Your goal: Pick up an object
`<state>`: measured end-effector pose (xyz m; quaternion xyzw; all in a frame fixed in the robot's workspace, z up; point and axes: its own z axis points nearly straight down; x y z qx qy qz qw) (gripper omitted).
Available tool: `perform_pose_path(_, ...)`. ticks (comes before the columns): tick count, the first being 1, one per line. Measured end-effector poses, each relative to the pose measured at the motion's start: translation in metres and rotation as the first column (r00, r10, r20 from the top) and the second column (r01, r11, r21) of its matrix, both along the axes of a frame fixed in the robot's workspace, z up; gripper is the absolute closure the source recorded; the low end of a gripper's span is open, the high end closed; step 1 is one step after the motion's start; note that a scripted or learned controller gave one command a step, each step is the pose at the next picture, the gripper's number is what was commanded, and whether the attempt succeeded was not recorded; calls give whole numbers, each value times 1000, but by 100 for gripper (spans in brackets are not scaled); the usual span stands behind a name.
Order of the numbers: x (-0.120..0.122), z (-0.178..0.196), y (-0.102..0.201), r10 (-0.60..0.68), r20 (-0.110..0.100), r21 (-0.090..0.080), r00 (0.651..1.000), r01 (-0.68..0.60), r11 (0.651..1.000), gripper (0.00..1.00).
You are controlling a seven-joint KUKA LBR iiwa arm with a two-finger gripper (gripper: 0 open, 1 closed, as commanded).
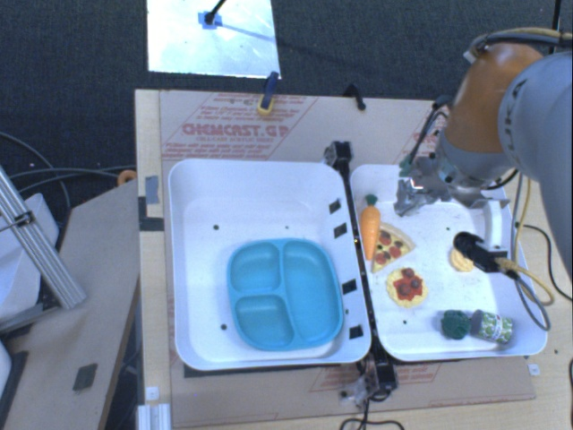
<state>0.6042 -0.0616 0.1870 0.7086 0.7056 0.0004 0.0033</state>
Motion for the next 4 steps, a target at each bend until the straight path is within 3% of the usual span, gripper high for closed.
perform_pose_path(1, -42, -3, 39, 10, -7, 6, 1000, -9, 1000, 100)
perform_pose_path(2, -61, 184, 102, 16, 16, 9, 1000, -16, 1000, 100)
perform_pose_path(3, -111, 119, 138, 12, -10, 6, 1000, -12, 1000, 100)
perform_pose_path(4, -83, 170, 84, 1, 3, 3, 1000, -1, 1000, 100)
